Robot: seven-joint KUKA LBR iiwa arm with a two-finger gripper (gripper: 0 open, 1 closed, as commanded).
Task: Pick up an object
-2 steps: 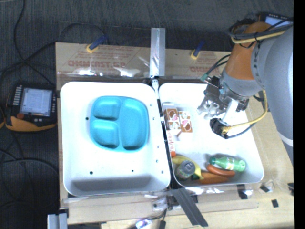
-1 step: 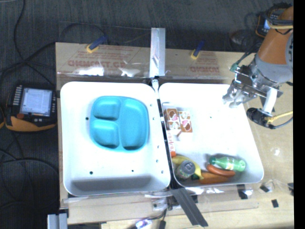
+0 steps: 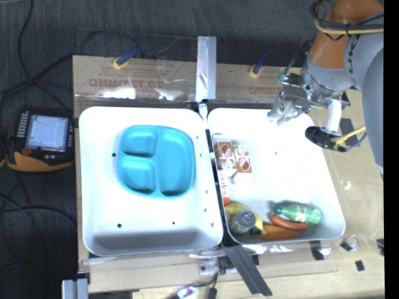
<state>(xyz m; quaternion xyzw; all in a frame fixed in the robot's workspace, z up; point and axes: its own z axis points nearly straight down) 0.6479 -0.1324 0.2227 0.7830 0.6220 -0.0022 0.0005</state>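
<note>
My gripper [image 3: 283, 114] hangs over the far right corner of the right bin [image 3: 293, 167], its fingers pointing down with nothing between them. Well away from it, at the bin's near edge, lie a green bottle [image 3: 298, 213], an orange-red carrot-like piece [image 3: 283, 230] and a yellow item with a grey round cap [image 3: 243, 220]. A flat packet with brown and red print [image 3: 232, 157] lies by the bin's left wall.
The left bin [image 3: 100, 217] holds a blue sectioned tray [image 3: 154, 160]. A metal divider post [image 3: 206, 67] stands behind the bins. A handheld pendant [image 3: 42, 136] lies on the floor at the left. Clamps hold the board's back edge.
</note>
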